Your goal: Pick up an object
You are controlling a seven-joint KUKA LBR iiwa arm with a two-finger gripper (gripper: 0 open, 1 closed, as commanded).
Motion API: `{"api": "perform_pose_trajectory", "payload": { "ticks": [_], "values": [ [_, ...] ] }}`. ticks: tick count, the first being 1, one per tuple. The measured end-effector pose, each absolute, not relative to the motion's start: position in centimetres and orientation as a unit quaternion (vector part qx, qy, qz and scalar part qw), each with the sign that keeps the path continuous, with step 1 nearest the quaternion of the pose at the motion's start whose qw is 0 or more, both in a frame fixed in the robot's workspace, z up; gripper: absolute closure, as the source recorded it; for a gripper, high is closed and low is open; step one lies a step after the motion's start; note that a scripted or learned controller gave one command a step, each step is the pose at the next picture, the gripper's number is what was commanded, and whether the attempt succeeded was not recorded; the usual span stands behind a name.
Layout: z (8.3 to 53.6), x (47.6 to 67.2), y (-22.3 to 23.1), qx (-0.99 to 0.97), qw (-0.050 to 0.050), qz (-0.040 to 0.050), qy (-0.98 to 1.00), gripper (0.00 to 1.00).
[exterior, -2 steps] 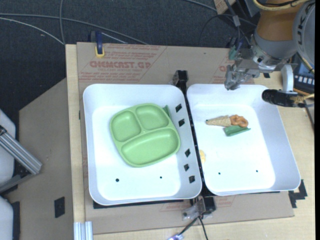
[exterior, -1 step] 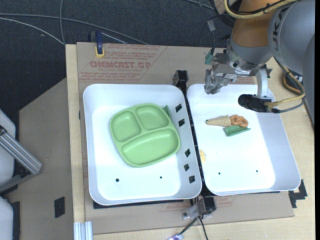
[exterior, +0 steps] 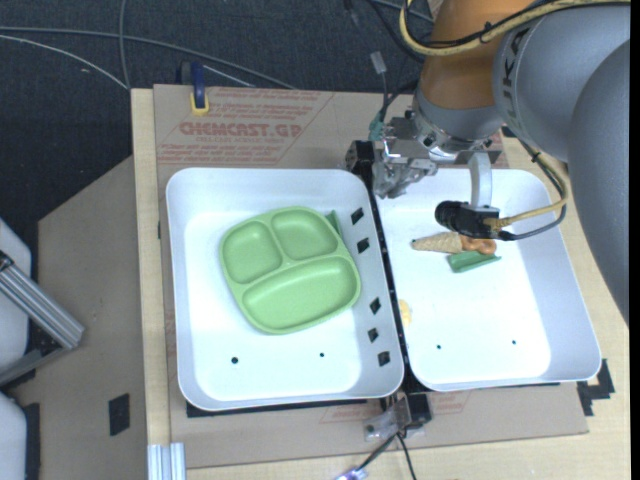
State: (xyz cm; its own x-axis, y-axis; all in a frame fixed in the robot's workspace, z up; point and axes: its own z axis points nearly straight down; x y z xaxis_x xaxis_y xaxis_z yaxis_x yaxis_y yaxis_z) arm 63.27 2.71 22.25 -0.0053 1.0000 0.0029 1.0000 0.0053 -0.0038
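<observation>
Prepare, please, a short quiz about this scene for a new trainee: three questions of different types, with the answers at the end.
1. True or false: the green divided plate lies in the right bin.
2. Multiple choice: what lies right next to the tan cone-shaped piece in the right bin? A) a small green piece B) a red cup C) a blue spoon
3. Fill in: the green divided plate has ___ compartments.

Key
1. False. It lies in the left bin.
2. A
3. three
</observation>
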Motion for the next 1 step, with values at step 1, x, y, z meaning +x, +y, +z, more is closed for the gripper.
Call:
{"api": "perform_pose_trajectory", "payload": {
  "ticks": [1],
  "values": [
    [21.93,62.39,7.28,-0.705,0.002,0.0004,-0.709,1.0]
  ]
}}
